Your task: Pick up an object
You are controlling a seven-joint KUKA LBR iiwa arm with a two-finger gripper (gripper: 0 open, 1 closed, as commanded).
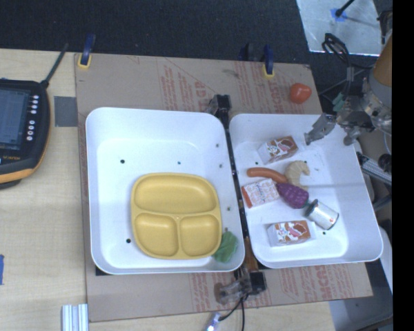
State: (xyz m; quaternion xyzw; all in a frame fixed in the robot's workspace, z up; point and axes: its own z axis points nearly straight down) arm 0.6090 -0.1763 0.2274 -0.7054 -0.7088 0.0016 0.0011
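The right bin [352, 243] holds two small printed cartons [277, 147] [288, 232], a third packet [261, 193], an orange sausage [265, 174], a purple eggplant [293, 195], a beige lump [298, 169] and a silver can [322, 214]. My gripper [333, 131] hangs above the bin's far right corner, its two fingers spread open with nothing between them. It is apart from every object, the nearest being the upper carton to its left.
The left bin [107, 157] carries a yellow divided plate [177, 214] and a green leafy piece [226, 247] at its near right corner. A red tomato [300, 92] lies on the cardboard beyond the right bin. A tablet pendant [10, 129] sits far left.
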